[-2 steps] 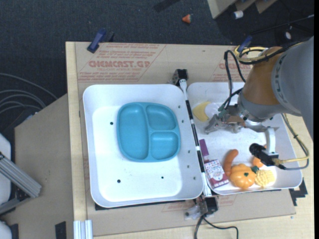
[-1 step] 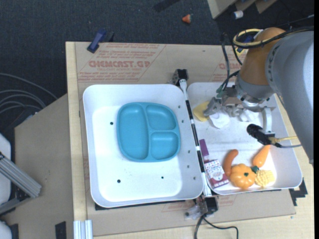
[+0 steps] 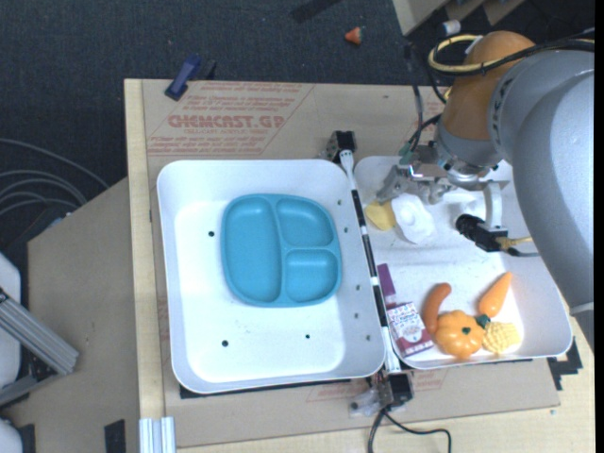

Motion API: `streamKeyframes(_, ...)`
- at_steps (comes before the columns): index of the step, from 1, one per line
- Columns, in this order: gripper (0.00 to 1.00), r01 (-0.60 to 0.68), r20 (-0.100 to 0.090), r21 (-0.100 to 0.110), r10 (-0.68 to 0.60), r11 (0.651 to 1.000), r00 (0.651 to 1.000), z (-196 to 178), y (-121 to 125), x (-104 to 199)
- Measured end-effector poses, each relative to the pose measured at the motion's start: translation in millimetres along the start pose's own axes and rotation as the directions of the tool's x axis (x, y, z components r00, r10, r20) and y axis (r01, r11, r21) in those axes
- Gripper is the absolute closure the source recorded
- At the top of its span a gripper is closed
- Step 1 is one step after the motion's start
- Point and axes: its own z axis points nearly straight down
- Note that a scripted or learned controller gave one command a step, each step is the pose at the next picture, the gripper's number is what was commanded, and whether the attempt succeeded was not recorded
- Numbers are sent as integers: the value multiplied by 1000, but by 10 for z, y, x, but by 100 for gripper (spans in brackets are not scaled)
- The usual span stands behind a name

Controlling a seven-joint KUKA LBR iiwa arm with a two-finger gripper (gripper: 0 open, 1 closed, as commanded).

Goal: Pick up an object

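**Gripper low over the white object in the right bin**

The gripper [image 3: 422, 185] is at the far end of the right bin [image 3: 543, 343], and directly under it lies a white object [image 3: 413, 217]. The upper part of this object touches or goes behind the gripper's metal parts; I cannot tell if it is really between the fingers or only below them. The object is white, rounded and a little long, like a small bottle or a soft lump, and its surface is smooth. Just beside it on the left lies a small yellow piece [image 3: 380, 216], touching it or nearly so.

How far the jaws are open I cannot tell, because the wrist covers them from above.

In the near part of the same bin lie an orange pumpkin toy [image 3: 458, 333], a corn toy [image 3: 501, 337], a carrot [image 3: 494, 293], an orange sausage-shaped piece [image 3: 435, 304] and a small printed packet [image 3: 405, 327]. The left bin [image 3: 189, 253] holds a blue divided tray [image 3: 279, 249].
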Motion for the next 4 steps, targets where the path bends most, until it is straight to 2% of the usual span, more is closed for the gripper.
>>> streamKeyframes(1, 0, -1, -1, 4, 1, 1000, 1000, 3, -377, -6)
streamKeyframes(2, 0, 0, 0, 0, 0, 1000, 1000, 0, 0, 29)
streamKeyframes(4, 0, -2, -1, 4, 2, 1000, 1000, 3, -505, -8)
